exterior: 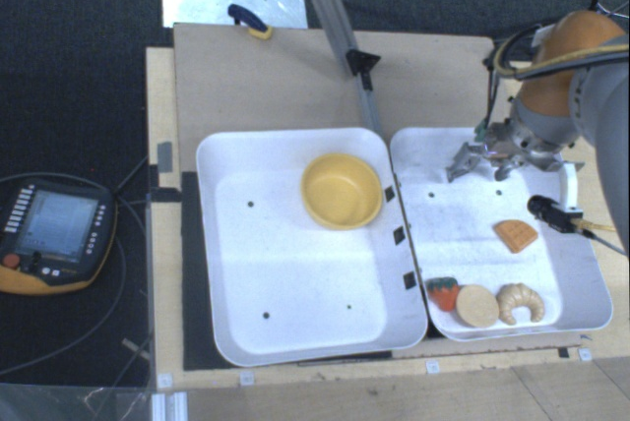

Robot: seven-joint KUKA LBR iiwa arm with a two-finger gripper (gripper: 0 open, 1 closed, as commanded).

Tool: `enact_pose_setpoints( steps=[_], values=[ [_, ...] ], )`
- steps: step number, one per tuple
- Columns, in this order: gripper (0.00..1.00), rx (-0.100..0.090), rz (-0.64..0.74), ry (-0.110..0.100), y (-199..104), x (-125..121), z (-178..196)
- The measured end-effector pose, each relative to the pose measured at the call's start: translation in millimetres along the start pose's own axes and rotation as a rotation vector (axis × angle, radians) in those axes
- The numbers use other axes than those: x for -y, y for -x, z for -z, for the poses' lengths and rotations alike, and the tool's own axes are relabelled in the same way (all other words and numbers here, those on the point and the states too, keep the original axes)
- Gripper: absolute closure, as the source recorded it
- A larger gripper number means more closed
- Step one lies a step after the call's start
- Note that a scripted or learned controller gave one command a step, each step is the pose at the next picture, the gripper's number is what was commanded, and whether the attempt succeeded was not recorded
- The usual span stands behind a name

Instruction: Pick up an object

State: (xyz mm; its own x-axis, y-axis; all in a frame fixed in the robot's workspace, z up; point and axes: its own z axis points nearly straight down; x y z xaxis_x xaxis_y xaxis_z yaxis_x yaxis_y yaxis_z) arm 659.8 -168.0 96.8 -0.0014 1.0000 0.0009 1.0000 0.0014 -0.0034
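Note:
My gripper (479, 169) hangs over the far part of the right bin (433, 212), fingers spread open with nothing between them. Below it, toward the near side, lies an orange wedge-shaped piece (515, 234). Along that bin's near edge sit a croissant (521, 301), a round tan disc (476, 306) and a small red and green item (443, 291). A yellow bowl (342, 190) stands upright in the far right part of the left bin (246, 311).
A grey pole (330, 1) slants down to a black clamp near the bins' far edge. A teach pendant (51, 234) lies on the floor at the left. A blue and yellow clamp (249, 21) sits at the bench's far edge.

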Motion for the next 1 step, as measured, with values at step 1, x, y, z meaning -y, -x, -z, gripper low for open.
enact_pose_setpoints(
  steps=[1],
  values=[
    [1.00,0.002,0.000,0.006,0.6,-1.7,14.2]
  ],
)
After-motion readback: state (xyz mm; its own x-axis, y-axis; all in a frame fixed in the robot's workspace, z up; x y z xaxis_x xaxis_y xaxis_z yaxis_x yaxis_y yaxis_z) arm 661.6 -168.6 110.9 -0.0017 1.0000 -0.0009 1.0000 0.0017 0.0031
